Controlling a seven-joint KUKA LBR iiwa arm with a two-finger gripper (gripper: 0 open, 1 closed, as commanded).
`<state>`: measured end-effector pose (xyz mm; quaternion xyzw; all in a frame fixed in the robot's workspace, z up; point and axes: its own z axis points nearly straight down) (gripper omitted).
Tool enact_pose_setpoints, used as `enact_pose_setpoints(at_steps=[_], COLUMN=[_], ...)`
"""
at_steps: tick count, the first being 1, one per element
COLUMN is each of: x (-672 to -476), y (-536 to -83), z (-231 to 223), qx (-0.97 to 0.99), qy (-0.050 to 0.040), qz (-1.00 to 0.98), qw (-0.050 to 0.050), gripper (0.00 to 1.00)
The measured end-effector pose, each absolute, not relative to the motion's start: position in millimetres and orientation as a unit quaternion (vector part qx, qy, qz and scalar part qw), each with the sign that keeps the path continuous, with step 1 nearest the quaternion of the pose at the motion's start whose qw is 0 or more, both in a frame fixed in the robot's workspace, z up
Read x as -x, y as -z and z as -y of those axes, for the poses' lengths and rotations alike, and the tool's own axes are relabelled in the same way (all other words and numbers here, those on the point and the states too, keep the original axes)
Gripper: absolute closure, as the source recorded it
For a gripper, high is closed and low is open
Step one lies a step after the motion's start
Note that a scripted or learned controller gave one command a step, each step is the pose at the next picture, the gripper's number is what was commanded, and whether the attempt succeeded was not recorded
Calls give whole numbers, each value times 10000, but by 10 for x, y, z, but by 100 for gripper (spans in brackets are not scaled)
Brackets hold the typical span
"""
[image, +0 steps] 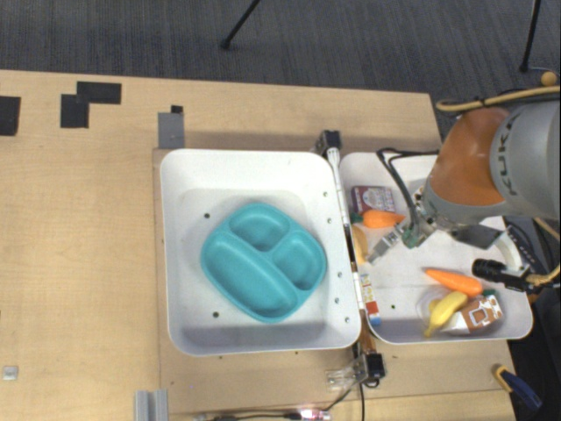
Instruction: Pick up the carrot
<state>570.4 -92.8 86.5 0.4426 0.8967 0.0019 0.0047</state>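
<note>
The carrot (453,280) lies in the right bin (412,327), near the worktop's right edge. The pincer (386,244) hovers left of it; its grip state cannot be told.

A: How is the light?

B: Bright and even, coming from overhead. The counter (79,261) reads evenly lit with no hot spots.

A: Shadows?

B: Soft ones. The left bin (254,169) has grey shading along its inner walls and beside the teal plate (263,261). The arm (491,160) darkens part of the right bin (517,323) under it.

A: Glare or blur?

B: A mild sheen on the arm's orange band. Focus is fair, though small items in the right bin look soft and low in detail.
</note>
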Motion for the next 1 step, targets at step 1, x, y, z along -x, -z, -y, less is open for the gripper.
enact_pose_setpoints(at_steps=[1], x=[-6361], y=[-867], z=[1238], qx=[-5085], qy=[-15], qz=[-8611], qw=[41], gripper=[0])
